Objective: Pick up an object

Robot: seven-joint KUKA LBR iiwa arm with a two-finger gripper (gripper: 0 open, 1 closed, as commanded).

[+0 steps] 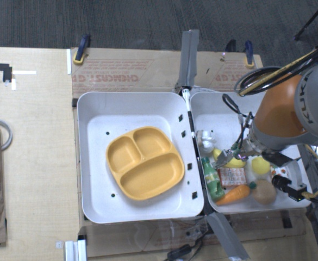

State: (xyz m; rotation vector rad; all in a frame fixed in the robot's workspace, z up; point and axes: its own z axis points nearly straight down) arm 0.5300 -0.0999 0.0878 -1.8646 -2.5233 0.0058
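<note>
A grey and orange robot arm reaches into the right bin (199,105), its gripper (236,155) low over a yellow lemon-like object (230,160) among a carrot (232,195) and green bottle (211,178); whether its fingers are wide or narrow cannot be told. The left bin (93,162) holds a yellow divided plate (144,163).

Two white bins sit side by side: the left bin (88,162) and the right bin (213,105). One yellow divided plate (145,162) with three compartments lies in the left. In the right I count one green bottle (210,178), one carrot (232,195), two yellow fruits (261,166), one tan round fruit (264,192) and one labelled packet (232,176).
</note>
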